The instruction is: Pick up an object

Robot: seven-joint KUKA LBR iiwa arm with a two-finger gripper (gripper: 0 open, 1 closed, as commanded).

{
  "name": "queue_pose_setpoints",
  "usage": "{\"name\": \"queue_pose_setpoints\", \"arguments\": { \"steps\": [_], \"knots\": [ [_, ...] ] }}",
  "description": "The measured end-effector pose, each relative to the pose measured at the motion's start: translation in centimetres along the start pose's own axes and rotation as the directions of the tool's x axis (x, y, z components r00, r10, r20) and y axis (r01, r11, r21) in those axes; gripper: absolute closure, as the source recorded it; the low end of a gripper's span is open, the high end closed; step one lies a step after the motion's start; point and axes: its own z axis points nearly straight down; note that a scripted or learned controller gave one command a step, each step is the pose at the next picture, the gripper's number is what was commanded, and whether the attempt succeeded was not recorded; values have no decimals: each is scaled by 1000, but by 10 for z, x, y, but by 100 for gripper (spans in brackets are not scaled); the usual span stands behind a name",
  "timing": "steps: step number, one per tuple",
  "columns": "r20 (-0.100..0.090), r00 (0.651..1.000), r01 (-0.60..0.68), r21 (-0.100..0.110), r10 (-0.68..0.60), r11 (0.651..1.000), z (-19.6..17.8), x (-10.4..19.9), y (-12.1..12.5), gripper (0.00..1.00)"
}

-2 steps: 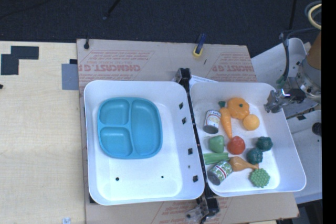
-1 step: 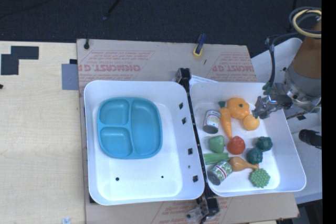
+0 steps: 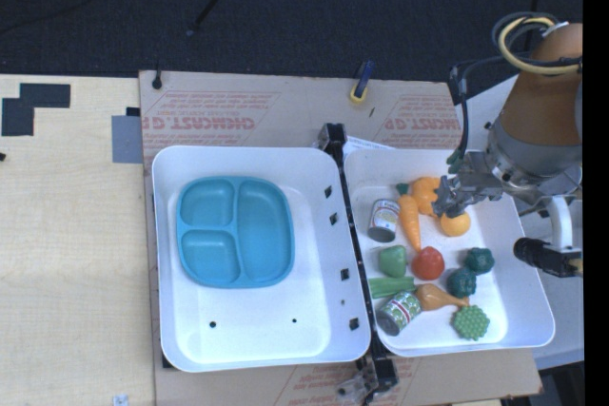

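My gripper hangs low over the back of the right bin, right over an orange-yellow fruit and an orange piece beside it. The dark fingers blur into the toys beneath, so their spacing is unreadable. Spread around them lie a carrot, a small tin can, a green pepper, a red tomato, two dark green broccoli pieces, a chicken drumstick, a labelled can and a light green broccoli.
The left bin holds a blue divided plate. A black divider with clips runs between the bins. A green strip lies near the divider. A blue and yellow clamp sits on the cardboard behind.
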Motion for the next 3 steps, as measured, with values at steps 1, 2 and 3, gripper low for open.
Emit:
{"name": "queue_pose_setpoints", "arguments": {
  "steps": [1,2,3],
  "knots": [
    [1,1000,-2,1,2,1000,0,41,-11,100],
    [1,1000,0,4,0,1000,14,94,-28,100],
    [0,1000,2,2,-2,1000,1,147,-47,100]
  ]
}}
